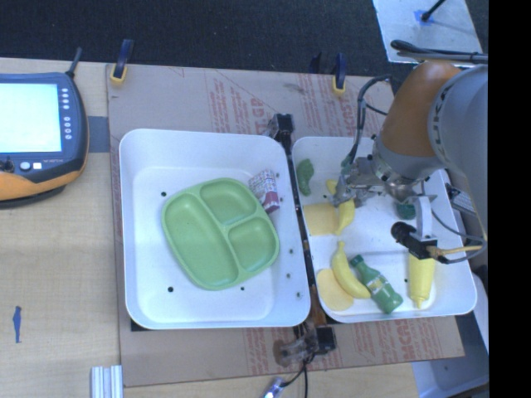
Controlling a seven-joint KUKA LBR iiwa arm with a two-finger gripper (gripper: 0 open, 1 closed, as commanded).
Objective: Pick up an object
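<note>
Gripper [347, 191] over yellow wedge [344, 215] (soft-edged, plain), right bin [452, 305]

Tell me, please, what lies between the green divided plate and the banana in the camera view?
In the camera view, the raised white walls where the two bins meet lie between the green divided plate and the banana, plus a flat yellow piece beside the banana.

Grey arm [460, 110] — orange band, black cables
</note>
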